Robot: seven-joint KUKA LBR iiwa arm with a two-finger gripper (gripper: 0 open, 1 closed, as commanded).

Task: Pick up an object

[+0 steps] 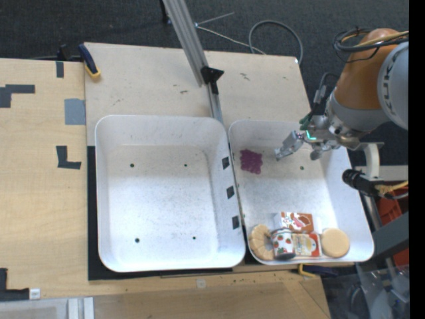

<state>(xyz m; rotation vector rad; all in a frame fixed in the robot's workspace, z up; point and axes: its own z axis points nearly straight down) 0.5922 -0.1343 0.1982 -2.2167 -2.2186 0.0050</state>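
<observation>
Over the right bin (pixel 345 198), toward its far end, the gripper (pixel 302 146) hangs with its two fingers spread narrowly and nothing between them. Arm (pixel 372 78) comes in from the bin's right side.

Candidate objects, all placed relative to the right bin:
- purple piece (pixel 251 161), alone near the far-left part of the floor, just beside the left wall.
- cluster at the near edge: round biscuit-like piece (pixel 261 240), red-and-white packet (pixel 296 222), printed can-like item (pixel 284 244), tan disc (pixel 335 242). These touch or overlap.

Risks (judgement):
- Purple piece looks flat and soft; fingers may close above it or skid it into the left wall, where one finger would have no room.
- In the cluster, fingers could catch two items or wedge against the near rim.
- Packet may slip out on lifting.

Room: mid-floor of the right bin is bare, giving free descent. Left bin (pixel 106 178) lies beyond the shared wall.
</observation>
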